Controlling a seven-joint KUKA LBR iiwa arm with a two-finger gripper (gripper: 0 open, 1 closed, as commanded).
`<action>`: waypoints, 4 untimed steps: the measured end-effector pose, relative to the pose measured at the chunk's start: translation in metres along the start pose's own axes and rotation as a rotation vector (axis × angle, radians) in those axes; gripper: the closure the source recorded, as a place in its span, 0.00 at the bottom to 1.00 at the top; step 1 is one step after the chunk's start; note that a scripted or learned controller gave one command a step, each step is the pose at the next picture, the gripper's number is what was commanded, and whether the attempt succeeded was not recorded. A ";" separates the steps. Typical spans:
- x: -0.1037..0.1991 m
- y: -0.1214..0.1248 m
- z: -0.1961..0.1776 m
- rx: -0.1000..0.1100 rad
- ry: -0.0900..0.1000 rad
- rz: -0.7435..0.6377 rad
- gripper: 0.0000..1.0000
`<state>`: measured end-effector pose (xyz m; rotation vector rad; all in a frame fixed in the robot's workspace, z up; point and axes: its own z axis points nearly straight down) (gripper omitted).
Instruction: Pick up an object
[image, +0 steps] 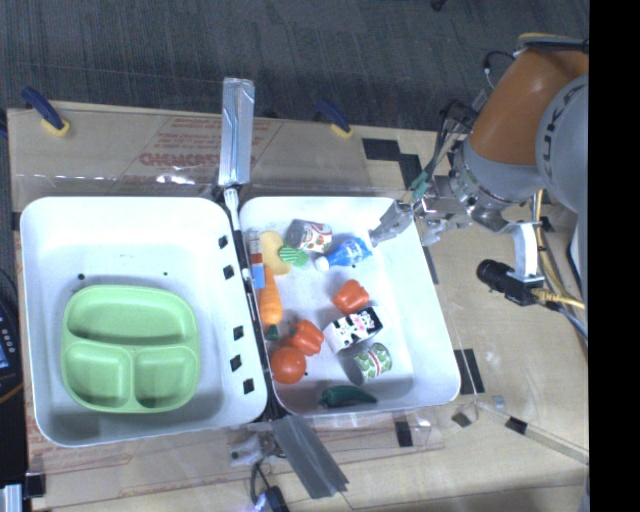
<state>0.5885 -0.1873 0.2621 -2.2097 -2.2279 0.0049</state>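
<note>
The right bin (425, 330) holds several small toys. Among them are a blue piece (348, 252), a printed can (310, 236), a yellow piece (285, 256), an orange carrot (270, 300), a red pepper (350, 296), a black-and-white cow-patterned block (357, 326), a green-and-white can (372, 361), a red tomato (288, 365) and a dark green item (348, 396). My gripper (386, 229) hangs at the bin's upper right, just right of the blue piece. I see nothing held in it.
The left bin (40, 250) holds a green divided tray (130, 347). A metal strip (236, 130) rises behind the rim where the two bins meet. The arm's orange band (525, 90) and cables (520, 280) hang over the bench right of the bins.
</note>
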 end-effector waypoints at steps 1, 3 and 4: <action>0.035 -0.024 0.103 0.001 0.000 -0.120 0.00; 0.004 -0.016 0.161 -0.001 -0.001 -0.112 1.00; 0.033 0.000 0.051 -0.006 -0.001 -0.015 1.00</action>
